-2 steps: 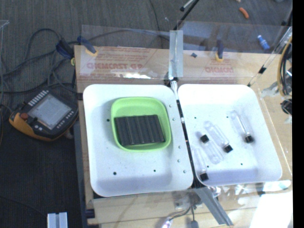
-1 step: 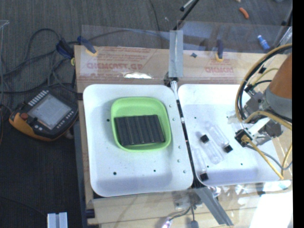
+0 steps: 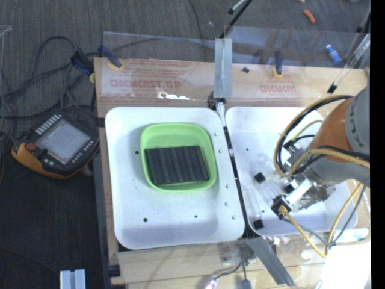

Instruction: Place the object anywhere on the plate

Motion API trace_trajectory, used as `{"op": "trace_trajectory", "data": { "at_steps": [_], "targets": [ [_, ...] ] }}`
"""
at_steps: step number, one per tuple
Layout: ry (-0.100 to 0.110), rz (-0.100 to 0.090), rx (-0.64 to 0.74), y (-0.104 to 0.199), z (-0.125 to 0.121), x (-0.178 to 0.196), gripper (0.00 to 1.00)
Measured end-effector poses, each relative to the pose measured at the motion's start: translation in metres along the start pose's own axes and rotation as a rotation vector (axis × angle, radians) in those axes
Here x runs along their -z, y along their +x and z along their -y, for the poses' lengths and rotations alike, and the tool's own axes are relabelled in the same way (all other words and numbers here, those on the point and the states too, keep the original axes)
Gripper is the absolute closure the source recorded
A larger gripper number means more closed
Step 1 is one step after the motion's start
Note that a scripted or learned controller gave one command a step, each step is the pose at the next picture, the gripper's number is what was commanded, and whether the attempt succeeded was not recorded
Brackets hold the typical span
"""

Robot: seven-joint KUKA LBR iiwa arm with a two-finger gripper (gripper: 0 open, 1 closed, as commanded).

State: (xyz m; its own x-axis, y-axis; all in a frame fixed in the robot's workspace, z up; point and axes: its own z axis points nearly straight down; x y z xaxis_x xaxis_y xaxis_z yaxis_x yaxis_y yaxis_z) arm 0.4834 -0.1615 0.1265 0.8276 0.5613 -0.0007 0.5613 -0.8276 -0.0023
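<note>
— Trouble is coming from where, if anywhere?
— Black ribbed slab is lying flat on the green plate, centre-left of the frame, inside the left bin, so the job is looking done. The gripper is hanging low over the right bin, at lower right. If it goes sweeping leftward at that height, it risks knocking the slab or shoving the plate.
— Is it clutching anything?
— I cannot tell; the wrist is covering it.
— Anything else unclear?
— A small black bit is sitting just left of the gripper, too small to identify. The arm is running off the right edge.
</note>
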Motion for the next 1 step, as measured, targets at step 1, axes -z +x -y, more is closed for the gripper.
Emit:
{"op": "trace_trajectory", "data": {
  "at_steps": [1],
  "targets": [
    [0.0, 0.004, -0.072, -0.0362, -0.0515, 0.0567, 0.0]
  ]
}}
